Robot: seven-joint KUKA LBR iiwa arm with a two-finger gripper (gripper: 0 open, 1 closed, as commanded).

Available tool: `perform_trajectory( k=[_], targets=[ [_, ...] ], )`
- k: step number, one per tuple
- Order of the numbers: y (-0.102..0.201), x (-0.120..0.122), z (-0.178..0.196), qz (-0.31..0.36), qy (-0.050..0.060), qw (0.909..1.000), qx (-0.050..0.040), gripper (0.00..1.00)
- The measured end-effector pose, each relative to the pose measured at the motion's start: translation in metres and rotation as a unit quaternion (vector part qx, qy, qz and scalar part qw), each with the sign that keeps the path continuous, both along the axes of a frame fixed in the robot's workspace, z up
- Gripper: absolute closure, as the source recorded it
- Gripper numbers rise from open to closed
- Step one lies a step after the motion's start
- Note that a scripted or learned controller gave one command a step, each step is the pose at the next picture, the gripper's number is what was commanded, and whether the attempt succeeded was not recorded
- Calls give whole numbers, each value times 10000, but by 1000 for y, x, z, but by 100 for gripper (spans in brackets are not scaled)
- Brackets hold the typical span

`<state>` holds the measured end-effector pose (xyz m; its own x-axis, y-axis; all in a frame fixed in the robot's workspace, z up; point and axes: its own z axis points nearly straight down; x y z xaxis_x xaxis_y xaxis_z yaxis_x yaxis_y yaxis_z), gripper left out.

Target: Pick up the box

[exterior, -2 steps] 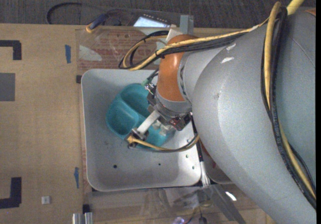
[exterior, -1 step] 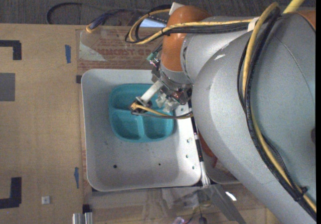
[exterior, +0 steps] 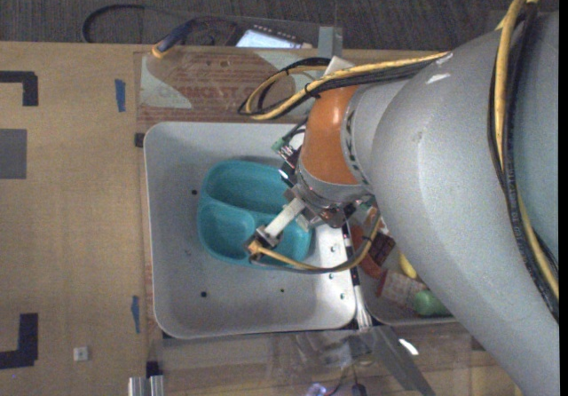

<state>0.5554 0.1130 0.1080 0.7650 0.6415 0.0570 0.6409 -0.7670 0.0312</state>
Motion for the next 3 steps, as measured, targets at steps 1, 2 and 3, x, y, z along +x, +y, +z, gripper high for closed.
perform_trajectory(
  k=[1,2,3],
  targets=[
    [114,47,70,-43,318,9995,-52,100],
    [111,76,247,-975,315,9947,-22,100],
    [73,59,229,-501,344,9981,-53,100]
  ],
)
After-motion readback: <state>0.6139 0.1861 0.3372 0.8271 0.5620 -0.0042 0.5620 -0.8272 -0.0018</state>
